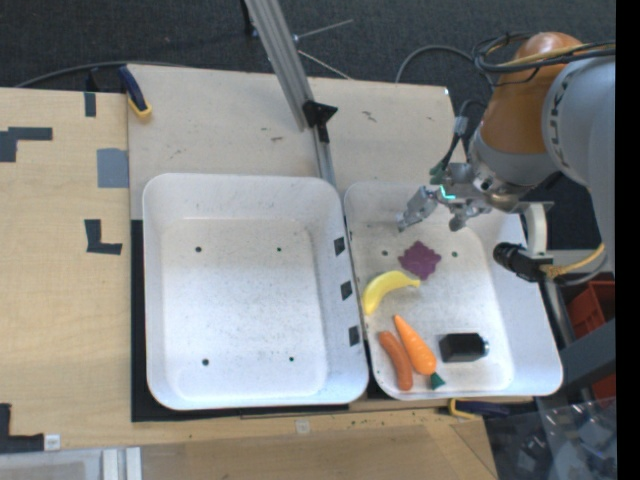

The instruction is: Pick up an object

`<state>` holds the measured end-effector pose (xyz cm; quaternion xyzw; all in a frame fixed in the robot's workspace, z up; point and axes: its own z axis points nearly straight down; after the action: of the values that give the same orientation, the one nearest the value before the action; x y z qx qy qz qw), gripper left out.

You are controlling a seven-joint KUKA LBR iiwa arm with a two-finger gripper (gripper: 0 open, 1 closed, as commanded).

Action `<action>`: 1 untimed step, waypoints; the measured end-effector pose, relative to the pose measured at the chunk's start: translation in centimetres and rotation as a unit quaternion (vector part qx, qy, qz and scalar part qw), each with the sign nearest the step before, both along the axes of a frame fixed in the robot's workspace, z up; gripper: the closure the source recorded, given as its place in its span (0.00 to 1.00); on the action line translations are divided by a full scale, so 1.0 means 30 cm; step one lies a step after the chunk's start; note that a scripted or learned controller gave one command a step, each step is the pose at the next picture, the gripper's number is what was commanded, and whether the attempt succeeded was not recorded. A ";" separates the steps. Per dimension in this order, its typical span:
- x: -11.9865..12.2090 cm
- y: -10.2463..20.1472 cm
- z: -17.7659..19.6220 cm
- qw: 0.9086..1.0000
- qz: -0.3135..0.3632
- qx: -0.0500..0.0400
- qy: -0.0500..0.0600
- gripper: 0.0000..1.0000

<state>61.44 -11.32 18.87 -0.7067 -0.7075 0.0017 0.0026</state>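
Right bin point(520, 363) | purple piece point(420, 260) just below claw point(436, 212) | claw seemingly spread, holding nothing

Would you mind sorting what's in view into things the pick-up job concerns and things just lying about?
Job in hand:
gripper, open above the right bin
purple piece
banana
two carrots
black block

Lying about:
left bin
yellow-handled clamp
metal pole
tape marks
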 end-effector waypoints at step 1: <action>0.004 0.000 0.008 1.000 0.001 -0.001 -0.002 0.00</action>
<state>61.54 -11.32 19.11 -0.7063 -0.7079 0.0006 0.0008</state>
